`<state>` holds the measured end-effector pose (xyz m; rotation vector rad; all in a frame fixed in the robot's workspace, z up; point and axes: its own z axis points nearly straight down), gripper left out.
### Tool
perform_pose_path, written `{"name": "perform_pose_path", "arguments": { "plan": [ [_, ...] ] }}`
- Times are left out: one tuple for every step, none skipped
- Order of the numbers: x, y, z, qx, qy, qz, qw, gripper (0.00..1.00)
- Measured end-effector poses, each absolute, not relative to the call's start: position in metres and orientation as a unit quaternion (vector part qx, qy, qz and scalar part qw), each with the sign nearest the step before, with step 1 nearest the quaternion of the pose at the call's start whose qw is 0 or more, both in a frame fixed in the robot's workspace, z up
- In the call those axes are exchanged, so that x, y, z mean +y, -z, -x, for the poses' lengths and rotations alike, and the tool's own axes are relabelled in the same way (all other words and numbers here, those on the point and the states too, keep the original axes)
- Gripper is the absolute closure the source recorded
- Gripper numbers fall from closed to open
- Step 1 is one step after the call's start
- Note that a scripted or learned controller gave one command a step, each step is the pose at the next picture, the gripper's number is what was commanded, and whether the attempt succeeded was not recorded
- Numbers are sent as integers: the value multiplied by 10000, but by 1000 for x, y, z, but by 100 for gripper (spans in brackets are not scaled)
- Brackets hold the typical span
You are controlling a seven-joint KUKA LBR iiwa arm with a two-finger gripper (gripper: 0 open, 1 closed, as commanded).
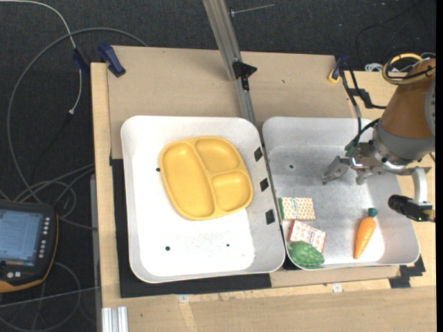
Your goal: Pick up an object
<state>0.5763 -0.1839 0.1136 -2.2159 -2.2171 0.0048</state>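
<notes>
- Four small objects lie along the near edge of the right bin (304, 133): a toy carrot (365, 235), a green vegetable (306, 254), a red-and-white packet (307, 235) touching it, and a patterned packet (297, 208) just beyond.
- The gripper (349, 171) hangs over the bin's middle, fingers spread wide with nothing between them, well apart from the carrot.
- The left bin (138, 185) holds a yellow divided tray (205, 177).

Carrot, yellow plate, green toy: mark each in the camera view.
carrot (365, 235): camera view, middle of the orange body.
yellow plate (181, 200): camera view, rim at its lower left.
green toy (306, 255): camera view, centre of the green lump.
</notes>
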Motion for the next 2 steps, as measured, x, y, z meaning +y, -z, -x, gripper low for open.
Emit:
{"name": "perform_pose_path", "arguments": {
  "plan": [
    [-184, -128, -579, -7077, 8, 7065, 3, 100],
    [-179, -173, -579, -7079, 16, 7063, -27, 100]
  ]
}}
